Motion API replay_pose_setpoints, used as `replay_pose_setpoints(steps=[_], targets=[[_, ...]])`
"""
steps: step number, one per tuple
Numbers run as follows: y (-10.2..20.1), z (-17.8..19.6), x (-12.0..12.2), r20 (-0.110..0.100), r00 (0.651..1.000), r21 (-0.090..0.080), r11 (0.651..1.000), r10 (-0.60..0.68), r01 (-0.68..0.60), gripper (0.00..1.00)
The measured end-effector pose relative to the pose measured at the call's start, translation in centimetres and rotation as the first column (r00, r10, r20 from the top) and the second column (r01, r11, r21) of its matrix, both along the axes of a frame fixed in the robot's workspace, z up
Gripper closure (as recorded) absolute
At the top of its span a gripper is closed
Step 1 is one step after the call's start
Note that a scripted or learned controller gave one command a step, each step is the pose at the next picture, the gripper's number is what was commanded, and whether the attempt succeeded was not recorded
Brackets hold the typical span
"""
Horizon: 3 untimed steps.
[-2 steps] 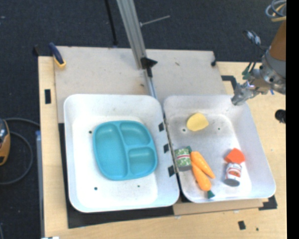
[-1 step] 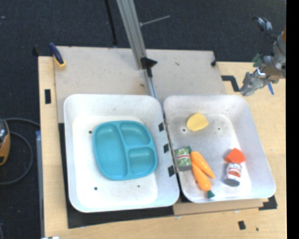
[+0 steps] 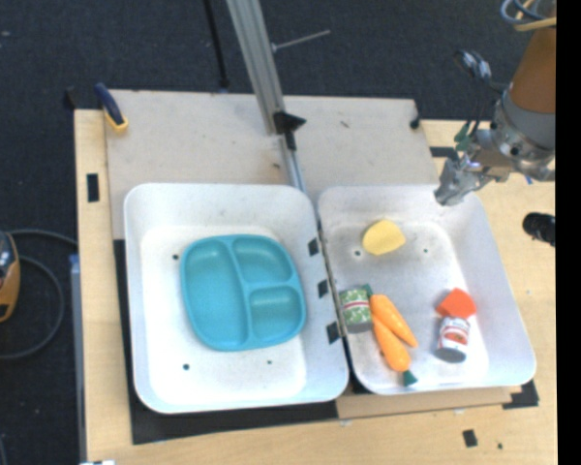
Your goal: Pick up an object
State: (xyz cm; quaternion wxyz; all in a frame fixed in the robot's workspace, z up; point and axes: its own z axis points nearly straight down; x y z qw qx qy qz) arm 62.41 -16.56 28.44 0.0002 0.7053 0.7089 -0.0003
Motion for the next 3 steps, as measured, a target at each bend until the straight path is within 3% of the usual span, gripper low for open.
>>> replay_pose_setpoints(steps=[1, 3], targets=[[4.7, -1.6, -2.1, 0.0, 1.0, 0.0, 1.0, -0.001, 0.001, 1.0], [14.7, -0.5, -5.6, 0.002, 1.0, 0.003, 1.0, 0.003, -0.003, 1.0]])
